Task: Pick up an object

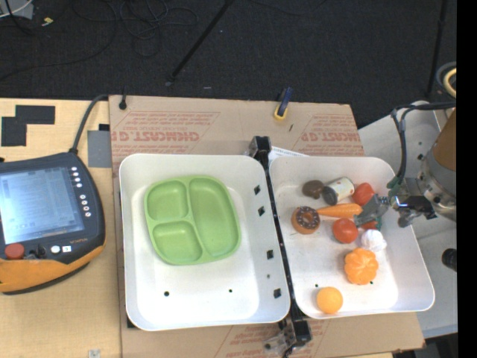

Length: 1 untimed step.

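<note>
Dark floor with cables behind bench [45,125]; cardboard sheet [223,125] under two white bins. Left bin [141,289] carries green divided tray [192,220]. Right bin [406,286] carries toy food: donut [305,220], carrot [339,210], two tomatoes [344,230], white garlic-like piece [373,239], orange pumpkin-like piece [361,266], small orange ball [329,300], dark piece beside white cylinder [341,189]. End effector [376,211] reaches in from right, low over food cluster near carrot tip and tomatoes; how far open, and any hold, cannot be made out. Teach pendant [45,215] at far left.
</note>
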Each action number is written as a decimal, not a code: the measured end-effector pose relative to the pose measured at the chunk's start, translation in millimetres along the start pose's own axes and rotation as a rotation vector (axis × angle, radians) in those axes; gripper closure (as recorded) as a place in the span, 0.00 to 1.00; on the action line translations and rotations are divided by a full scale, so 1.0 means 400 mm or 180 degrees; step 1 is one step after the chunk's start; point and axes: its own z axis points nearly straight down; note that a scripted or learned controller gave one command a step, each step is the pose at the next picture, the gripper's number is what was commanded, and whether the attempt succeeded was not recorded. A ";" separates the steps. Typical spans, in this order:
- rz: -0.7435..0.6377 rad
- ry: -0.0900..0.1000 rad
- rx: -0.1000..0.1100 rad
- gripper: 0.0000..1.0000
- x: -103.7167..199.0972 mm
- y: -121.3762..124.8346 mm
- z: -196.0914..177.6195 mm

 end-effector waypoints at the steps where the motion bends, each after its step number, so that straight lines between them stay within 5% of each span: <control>1: 0.0011 0.0002 -0.0001 0.00 0.121 -0.046 0.445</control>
